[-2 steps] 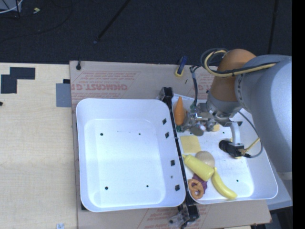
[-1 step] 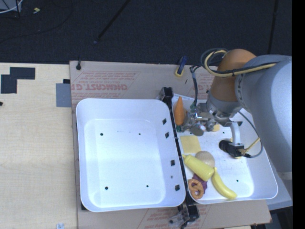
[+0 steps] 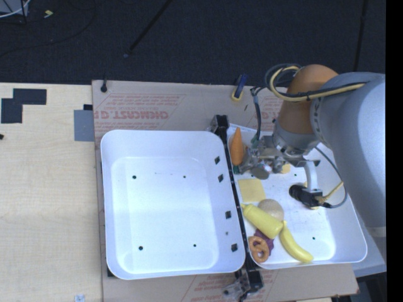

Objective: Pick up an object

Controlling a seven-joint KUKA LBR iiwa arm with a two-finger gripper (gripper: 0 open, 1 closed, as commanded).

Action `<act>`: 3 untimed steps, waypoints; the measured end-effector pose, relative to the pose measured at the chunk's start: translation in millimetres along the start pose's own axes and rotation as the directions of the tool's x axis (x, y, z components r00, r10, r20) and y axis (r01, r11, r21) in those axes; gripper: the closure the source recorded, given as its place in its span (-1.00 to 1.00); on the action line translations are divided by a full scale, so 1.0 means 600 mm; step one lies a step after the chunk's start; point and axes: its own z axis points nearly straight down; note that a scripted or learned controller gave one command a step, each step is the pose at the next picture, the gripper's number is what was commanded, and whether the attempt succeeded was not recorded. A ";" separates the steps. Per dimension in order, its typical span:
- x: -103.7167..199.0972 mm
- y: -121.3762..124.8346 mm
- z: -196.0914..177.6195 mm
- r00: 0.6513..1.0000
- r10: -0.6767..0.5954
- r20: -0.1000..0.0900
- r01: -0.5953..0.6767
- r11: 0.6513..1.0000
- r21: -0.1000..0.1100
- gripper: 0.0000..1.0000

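The gripper (image 3: 257, 162) hangs low over the far end of the right bin (image 3: 340, 231), close to that bin's left wall. This view does not show whether the gripper is open or closed, and nothing can be seen held in it.

Candidate things, all inside the right bin:
- An orange carrot (image 3: 236, 148) lies against the left wall at the far end, just beside the gripper.
- A flat yellow slice (image 3: 252, 190) lies on the floor of the bin, just nearer than the gripper.
- A yellow bottle (image 3: 261, 219), a beige ball (image 3: 271, 206), a pretzel (image 3: 258, 247) and a banana (image 3: 295, 244) crowd the near left part of the bin, touching or overlapping.

Likely faults from here:
1. Wall contact. The carrot sits tight against the left wall, so a descent there may strike the rim or leave no room on the wall side.
2. Slip. The carrot tapers and may squirt out as the gripper closes.
3. No purchase. The slice lies flat, so a closing grip may scrape the floor and come up empty.
4. Double pick. In the crowded near part, a grasp may drag a neighbour along.
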 end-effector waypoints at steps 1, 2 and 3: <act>0.000 0.000 0.000 1.000 0.000 0.000 0.000 1.000 0.000 -1.00; 0.000 0.000 0.000 1.000 0.000 0.000 0.000 1.000 0.000 -1.00; -0.001 0.000 0.000 1.000 0.000 -0.001 0.000 1.000 0.000 -1.00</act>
